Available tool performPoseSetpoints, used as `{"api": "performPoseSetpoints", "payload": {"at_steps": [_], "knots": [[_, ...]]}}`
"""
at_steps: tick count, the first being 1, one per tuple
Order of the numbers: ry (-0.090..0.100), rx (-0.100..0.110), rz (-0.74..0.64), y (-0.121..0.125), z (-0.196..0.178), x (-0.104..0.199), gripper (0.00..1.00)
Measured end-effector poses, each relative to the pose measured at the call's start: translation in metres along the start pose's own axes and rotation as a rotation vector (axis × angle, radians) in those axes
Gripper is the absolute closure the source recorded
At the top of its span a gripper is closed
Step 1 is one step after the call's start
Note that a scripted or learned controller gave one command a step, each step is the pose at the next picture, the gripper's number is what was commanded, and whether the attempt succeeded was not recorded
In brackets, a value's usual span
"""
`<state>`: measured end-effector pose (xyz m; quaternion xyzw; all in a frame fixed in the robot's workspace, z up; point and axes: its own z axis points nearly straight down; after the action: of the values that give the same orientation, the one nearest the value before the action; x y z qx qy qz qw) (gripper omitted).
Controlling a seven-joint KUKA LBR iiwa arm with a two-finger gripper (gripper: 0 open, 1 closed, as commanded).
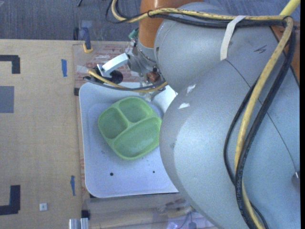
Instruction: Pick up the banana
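Camera view: arm (224, 128) over white bin (95, 175); green divided plate (129, 127) inside.

arm (224, 118): grey metal, smooth, slightly grainy sheen | orange band (164, 1): glossy, smooth | green divided plate (131, 127): plastic, smooth, soft shine | white bin (95, 166): matt plastic | bench (38, 128), left of frame: pale plywood, matt | yellow cable (248, 118): glossy sheath
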<state>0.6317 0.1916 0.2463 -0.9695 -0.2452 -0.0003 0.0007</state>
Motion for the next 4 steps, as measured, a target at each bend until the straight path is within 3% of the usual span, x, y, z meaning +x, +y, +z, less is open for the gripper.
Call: {"api": "performPoseSetpoints", "payload": {"at_steps": [1,2,3,4], "knots": [[-0.006,0.001,-0.148,-0.052,-0.005,-0.068,1.00],[-0.003,0.000,-0.882,-0.074,-0.049,-0.064,1.00],[-0.002,-0.001,-0.701,-0.066,-0.139,-0.051,1.00],[-0.005,0.001,-0.702,-0.049,0.005,-0.021,1.00]]}}
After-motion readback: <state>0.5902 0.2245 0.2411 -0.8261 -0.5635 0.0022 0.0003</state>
